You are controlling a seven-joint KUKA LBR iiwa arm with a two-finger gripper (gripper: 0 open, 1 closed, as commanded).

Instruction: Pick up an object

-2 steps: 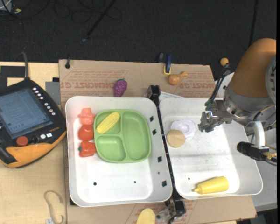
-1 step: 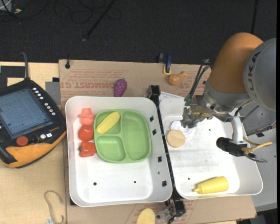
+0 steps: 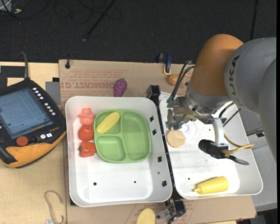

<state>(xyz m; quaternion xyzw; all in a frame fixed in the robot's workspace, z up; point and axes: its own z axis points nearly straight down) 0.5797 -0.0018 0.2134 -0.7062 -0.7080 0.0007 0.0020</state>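
- The arm [image 3: 238,73] fills the upper right of the frame, over the right bin [image 3: 252,171].
- The left bin [image 3: 112,185] at centre holds a green divided plate [image 3: 123,143] with a corn cob [image 3: 107,122].
- A yellow bottle [image 3: 211,185] lies lower right.
- The gripper [image 3: 176,121] hangs just above a tan round piece [image 3: 175,138]; its finger state cannot be told.

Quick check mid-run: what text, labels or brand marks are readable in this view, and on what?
"KUKA", partly visible, reads vertically on the grey arm.
Red printed lettering on the cardboard sheet behind the bins appears upside down; too blurred to quote reliably.
The teach pendant screen shows lines of text, too small to read.
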